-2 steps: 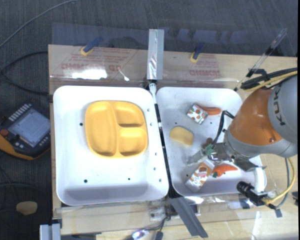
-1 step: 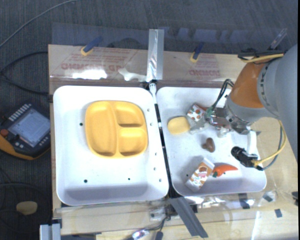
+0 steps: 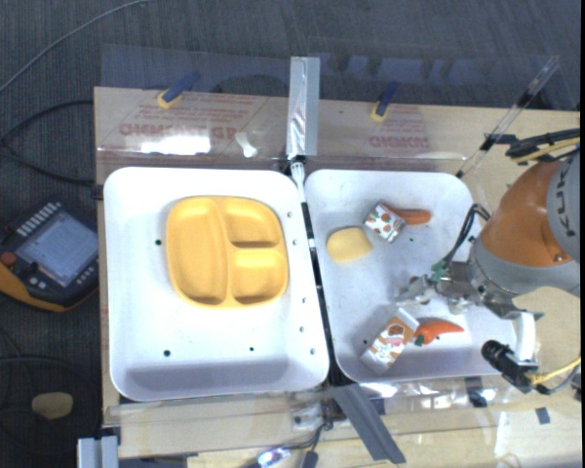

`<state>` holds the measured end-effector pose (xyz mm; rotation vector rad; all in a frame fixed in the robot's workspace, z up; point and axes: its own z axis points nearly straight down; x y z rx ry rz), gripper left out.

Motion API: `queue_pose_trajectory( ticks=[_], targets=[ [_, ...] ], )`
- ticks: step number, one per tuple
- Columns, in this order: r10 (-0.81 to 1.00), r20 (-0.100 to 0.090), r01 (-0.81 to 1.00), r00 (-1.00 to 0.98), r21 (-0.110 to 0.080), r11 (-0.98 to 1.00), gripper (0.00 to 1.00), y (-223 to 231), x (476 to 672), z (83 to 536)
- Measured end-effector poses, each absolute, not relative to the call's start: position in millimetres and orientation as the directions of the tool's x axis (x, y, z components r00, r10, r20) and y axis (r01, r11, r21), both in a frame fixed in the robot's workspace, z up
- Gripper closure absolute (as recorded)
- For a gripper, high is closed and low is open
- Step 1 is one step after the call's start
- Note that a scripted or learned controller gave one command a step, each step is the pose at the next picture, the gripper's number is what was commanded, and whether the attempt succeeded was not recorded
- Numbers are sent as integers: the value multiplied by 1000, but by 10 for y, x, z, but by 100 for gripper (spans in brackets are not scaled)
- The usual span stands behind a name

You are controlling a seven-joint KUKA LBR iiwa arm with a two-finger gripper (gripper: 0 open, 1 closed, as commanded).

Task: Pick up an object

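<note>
Arm [image 3: 536, 232] low over rt bin [image 3: 395, 185]

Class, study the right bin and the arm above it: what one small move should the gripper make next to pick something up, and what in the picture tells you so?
Probably a short descent toward the near side of the right bin. The gripper hangs just above the small printed carton and the orange carrot-like piece beside it, nothing visibly between its fingers. Those are the closest things; the yellow lump lies farther off.
</note>
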<state>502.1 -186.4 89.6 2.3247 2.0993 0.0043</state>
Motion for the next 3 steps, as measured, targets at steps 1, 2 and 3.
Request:
queue_pose_trajectory(
  ticks=[1, 2, 3],
  targets=[
    [995, -2, 995, 101, 12, -101, 100, -1854, 5039, 994],
    [952, -2, 952, 306, 14, -306, 100, -1357, 5602, 910],
    [862, -6, 862, 507, -2, -507, 100, -1112, 6261, 932]
  ],
)
